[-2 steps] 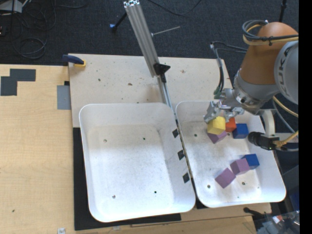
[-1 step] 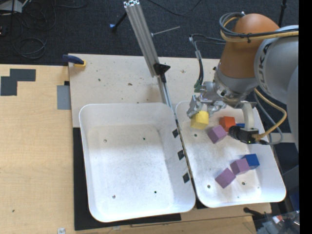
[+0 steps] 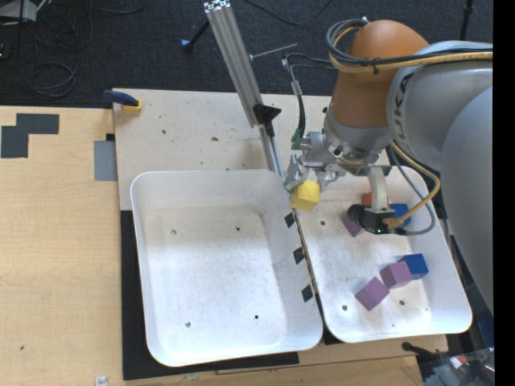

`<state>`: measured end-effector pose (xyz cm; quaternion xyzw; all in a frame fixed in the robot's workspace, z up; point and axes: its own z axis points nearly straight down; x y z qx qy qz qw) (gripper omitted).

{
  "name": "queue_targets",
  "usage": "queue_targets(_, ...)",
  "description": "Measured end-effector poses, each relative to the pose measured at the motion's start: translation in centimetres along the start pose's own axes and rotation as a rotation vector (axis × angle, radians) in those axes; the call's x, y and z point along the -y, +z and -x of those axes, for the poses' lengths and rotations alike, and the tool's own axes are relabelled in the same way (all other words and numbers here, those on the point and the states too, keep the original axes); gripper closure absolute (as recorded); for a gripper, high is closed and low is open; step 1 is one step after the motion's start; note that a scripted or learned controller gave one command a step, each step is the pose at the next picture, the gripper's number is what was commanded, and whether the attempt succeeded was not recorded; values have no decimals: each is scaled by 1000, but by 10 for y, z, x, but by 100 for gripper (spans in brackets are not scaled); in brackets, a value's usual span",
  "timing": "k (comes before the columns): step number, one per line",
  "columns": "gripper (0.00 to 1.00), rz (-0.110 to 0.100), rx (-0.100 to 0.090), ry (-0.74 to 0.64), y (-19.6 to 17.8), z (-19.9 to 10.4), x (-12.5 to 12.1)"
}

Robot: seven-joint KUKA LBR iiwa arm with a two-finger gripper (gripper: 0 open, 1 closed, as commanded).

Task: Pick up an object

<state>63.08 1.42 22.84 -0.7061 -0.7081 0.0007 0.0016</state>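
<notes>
camera view: gripper (image 3: 306, 185) clamped on a yellow block (image 3: 305, 196) at 12 o'clock over the bins' seam, lifting stage, next just raise clear

Yellow block (image 3: 305, 196): small, rounded-edged, tilted, held off the surface between the jaws, above the seam of the two bins, at 11 o'clock from the purple blocks (image 3: 384, 284).
</notes>
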Motion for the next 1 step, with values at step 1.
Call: queue_targets(1,100,1,-1,-2,4,-57,-22)
